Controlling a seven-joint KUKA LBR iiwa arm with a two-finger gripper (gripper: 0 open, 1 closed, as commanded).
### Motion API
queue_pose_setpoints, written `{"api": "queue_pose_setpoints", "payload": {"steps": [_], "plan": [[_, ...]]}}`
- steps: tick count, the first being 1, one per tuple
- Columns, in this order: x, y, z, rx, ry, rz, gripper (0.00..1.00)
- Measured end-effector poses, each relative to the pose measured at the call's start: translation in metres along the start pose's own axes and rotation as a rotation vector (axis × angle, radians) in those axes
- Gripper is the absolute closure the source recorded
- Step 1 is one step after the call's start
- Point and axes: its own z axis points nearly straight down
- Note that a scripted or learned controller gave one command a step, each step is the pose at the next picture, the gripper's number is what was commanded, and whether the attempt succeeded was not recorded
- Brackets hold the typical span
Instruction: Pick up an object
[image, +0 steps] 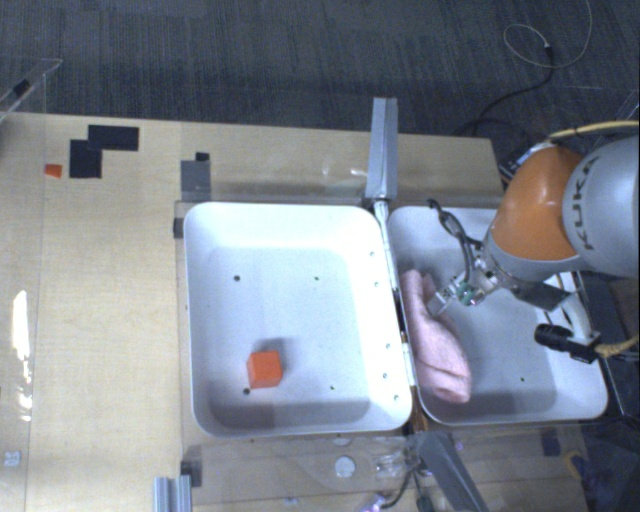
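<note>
gripper (447, 297) hovering over the pink cloth (436, 340) just below it, finger state unclear; orange cube (265, 369) sitting far left.

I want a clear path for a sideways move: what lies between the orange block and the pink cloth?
In the camera view, bare white bin floor, then the bins' adjoining rims, separate the orange block from the pink cloth.
</note>
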Motion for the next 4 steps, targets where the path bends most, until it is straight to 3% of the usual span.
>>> {"api": "queue_pose_setpoints", "payload": {"steps": [1, 2, 3, 4], "plan": [[-0.001, 0.004, -0.012, -0.008, -0.004, -0.002, 1.00], [-0.001, 0.004, -0.012, -0.008, -0.004, -0.002, 0.00], [-0.001, 0.004, -0.012, -0.008, -0.004, -0.002, 0.00], [0.015, 0.039, -0.095, 0.003, 0.004, -0.383, 0.00]]}}
